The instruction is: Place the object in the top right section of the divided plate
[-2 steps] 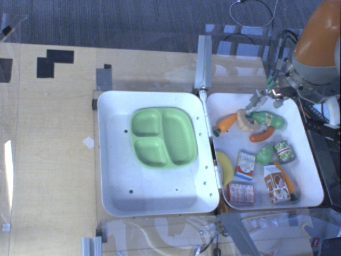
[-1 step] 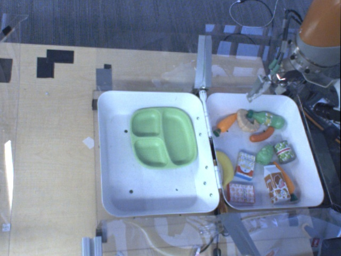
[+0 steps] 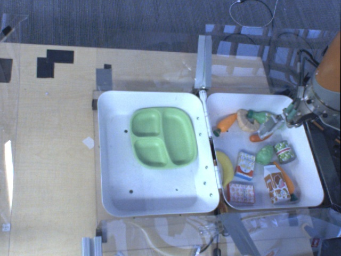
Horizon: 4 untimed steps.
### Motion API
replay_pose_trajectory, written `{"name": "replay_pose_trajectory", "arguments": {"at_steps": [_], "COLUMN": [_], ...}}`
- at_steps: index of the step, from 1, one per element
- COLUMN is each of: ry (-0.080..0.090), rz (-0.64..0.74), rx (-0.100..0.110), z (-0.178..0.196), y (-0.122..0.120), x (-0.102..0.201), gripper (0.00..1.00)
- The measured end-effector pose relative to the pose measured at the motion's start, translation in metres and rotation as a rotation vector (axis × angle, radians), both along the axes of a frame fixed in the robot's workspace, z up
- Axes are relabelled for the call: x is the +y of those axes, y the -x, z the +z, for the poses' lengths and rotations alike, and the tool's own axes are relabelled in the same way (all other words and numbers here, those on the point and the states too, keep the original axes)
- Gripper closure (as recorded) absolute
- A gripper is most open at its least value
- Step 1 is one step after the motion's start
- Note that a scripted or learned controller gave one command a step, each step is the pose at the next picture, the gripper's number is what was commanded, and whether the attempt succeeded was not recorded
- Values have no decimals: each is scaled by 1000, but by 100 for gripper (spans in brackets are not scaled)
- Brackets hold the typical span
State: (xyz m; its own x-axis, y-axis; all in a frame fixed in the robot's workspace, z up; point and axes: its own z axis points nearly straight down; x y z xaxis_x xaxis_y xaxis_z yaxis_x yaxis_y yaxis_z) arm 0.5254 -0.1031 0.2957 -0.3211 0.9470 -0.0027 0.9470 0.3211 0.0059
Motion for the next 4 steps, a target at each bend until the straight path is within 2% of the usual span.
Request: {"name": "replay_pose_trajectory", "arguments": {"at_steps": [1,2,3,4], "ry": [2,4,4,6], "rz": [187,188,188,190], "rx": [0,-8,-8,-15], "z": [-58,-46,-46,-34], "y": [37,34,34,32], "x": [-45,-44,-44,-44], "gripper": [0,100,0,100]}}
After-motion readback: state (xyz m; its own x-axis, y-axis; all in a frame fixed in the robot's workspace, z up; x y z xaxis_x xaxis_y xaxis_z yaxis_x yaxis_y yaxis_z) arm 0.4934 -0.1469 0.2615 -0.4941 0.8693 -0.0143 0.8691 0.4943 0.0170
